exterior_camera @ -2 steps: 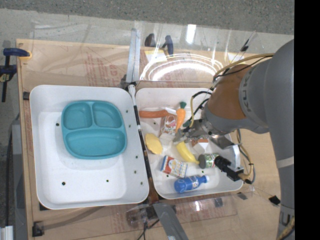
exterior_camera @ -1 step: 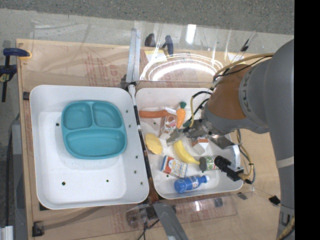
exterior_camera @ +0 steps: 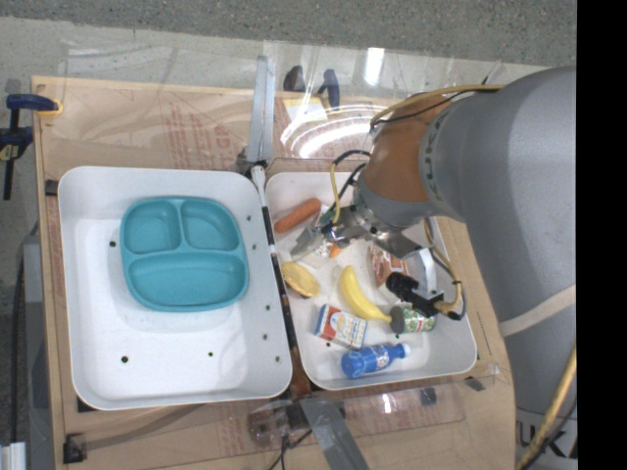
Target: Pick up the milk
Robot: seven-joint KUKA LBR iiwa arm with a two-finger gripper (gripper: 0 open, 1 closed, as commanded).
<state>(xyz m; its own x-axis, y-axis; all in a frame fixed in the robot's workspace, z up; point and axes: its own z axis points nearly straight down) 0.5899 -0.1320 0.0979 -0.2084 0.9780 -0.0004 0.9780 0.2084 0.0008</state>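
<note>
The milk (exterior_camera: 341, 326) is a small white carton with red and orange print. It lies on its side in the right bin (exterior_camera: 453, 355), near the front, just below the banana (exterior_camera: 360, 295). My gripper (exterior_camera: 315, 241) hangs over the middle of that bin, up and to the left of the milk and apart from it. It sits between the sausage (exterior_camera: 296, 215) and the banana. The big grey arm with its orange band (exterior_camera: 397, 164) covers the bin's back right part.
The right bin also holds a yellow wedge (exterior_camera: 301, 280), a blue bottle (exterior_camera: 373, 360), a green can (exterior_camera: 412, 319) and a brown item (exterior_camera: 381, 261) partly under the wrist. A teal divided plate (exterior_camera: 183, 253) lies in the left bin (exterior_camera: 88, 360).
</note>
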